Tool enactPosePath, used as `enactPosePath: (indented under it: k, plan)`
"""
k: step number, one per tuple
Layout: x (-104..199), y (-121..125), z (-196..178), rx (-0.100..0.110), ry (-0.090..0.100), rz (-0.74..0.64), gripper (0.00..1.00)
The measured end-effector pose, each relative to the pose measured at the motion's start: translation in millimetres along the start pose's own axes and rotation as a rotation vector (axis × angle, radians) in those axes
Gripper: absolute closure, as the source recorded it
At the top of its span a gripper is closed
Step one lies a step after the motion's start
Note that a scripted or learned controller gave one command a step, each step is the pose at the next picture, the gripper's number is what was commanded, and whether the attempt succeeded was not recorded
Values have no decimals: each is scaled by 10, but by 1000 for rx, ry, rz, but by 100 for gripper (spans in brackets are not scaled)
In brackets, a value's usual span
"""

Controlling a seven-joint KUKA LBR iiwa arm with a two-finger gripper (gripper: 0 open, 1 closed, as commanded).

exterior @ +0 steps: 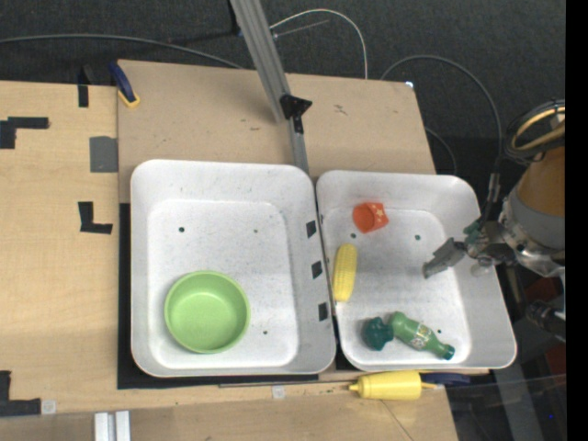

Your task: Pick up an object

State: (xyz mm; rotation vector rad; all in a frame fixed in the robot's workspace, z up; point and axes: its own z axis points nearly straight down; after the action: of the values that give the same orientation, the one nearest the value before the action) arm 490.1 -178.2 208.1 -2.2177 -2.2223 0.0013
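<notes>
The right bin (478, 274) holds an orange-red cup (369, 217) near its back, a yellow corn cob (344, 272) by its left wall, and a green bottle (415, 333) with a dark teal piece (375, 333) at the front. My gripper (445, 258) hangs over the right side of this bin, reaching in from the right edge. Its grey fingers point left and down toward the bin floor, with nothing seen between them. The corn lies about a hand's width to its left.
The left bin (147, 246) holds a light green bowl (207, 311) at its front left. A yellow bottle (390, 386) lies on the bench just in front of the right bin. A grey pole (262, 44) slants in from the top.
</notes>
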Motion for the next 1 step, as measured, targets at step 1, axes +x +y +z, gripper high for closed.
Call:
enactPosePath:
  k: [1]
  plan:
    - [0, 0, -1, 0, 0, 0, 0]
